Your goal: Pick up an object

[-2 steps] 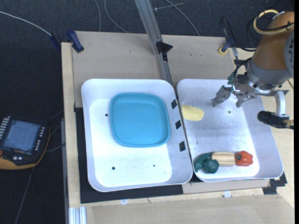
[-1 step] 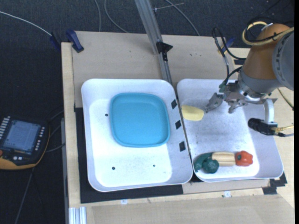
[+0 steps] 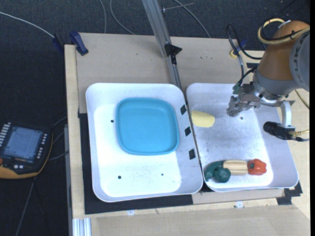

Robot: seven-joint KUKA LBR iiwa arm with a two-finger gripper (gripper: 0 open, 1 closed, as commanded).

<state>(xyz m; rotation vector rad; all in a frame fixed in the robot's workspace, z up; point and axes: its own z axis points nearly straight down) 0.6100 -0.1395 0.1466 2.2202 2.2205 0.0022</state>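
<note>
Pincer [image 3: 238, 108] above right bin [image 3: 275, 141], yellow piece [image 3: 203, 119] lying left-right

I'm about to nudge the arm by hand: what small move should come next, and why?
Probably shift the gripper toward the pale yellow rounded object at the right white bin's left edge, then descend. The gripper hangs above bare bin floor beside it, holding nothing I can see, and that object lies alone, unlike the green, tan and red pieces bunched at the near edge.
</note>
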